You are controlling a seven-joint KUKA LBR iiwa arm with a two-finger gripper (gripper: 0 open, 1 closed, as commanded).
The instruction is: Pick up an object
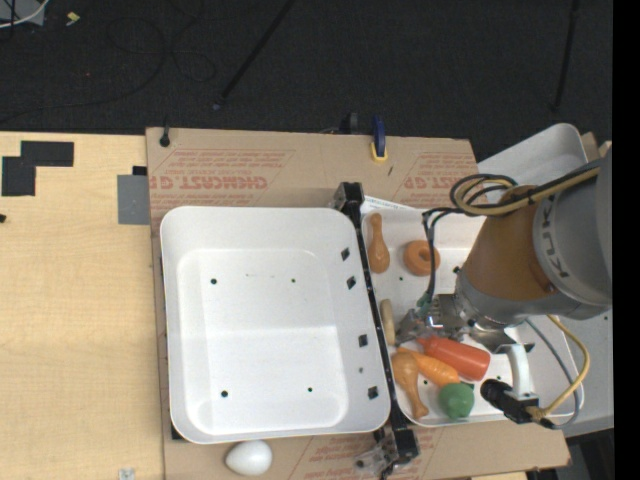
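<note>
below, in the right bin (470, 230), my pincer (432, 318) hangs just above the red pepper (458, 355) and orange carrot (437, 369); i cannot tell its state.

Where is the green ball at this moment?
The green ball lies in the right bin, near its front edge, just below the red pepper and right of the small orange carrot.
</note>
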